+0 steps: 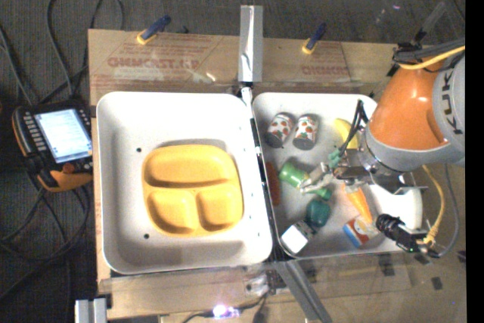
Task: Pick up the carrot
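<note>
One clean grasp means lowering the jaws, which look apart and hold nothing, squarely over the carrot near the right bin's right edge.

Both bins are white: the left bin and the right bin. The tray is yellow. Two cups are white with red spots. The carrot is orange. The arm is grey with an orange band. The bench is brown.
</note>
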Tool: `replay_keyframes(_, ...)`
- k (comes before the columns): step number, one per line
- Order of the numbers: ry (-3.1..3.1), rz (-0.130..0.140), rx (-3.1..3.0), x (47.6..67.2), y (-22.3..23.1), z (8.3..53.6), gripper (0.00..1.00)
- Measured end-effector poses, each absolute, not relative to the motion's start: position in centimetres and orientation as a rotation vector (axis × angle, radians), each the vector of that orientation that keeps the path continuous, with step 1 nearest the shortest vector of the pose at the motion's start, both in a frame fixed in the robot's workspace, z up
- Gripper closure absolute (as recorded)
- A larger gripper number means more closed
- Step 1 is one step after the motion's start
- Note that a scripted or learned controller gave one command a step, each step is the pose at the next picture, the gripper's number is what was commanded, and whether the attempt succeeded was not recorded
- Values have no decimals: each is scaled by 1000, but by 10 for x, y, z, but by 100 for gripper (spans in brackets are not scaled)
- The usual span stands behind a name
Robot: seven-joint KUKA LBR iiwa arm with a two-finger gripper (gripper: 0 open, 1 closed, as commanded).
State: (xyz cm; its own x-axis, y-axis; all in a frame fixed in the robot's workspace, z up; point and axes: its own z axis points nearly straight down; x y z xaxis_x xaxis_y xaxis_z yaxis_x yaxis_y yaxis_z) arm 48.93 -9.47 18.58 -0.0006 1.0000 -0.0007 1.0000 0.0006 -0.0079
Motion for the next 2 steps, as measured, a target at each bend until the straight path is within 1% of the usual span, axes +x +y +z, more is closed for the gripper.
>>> replay_keyframes(1, -2199, 6, -2239, 497, -179, 231, 0)
replay_keyframes(2, -2260, -2, -2183, 488, -198, 91, 0)
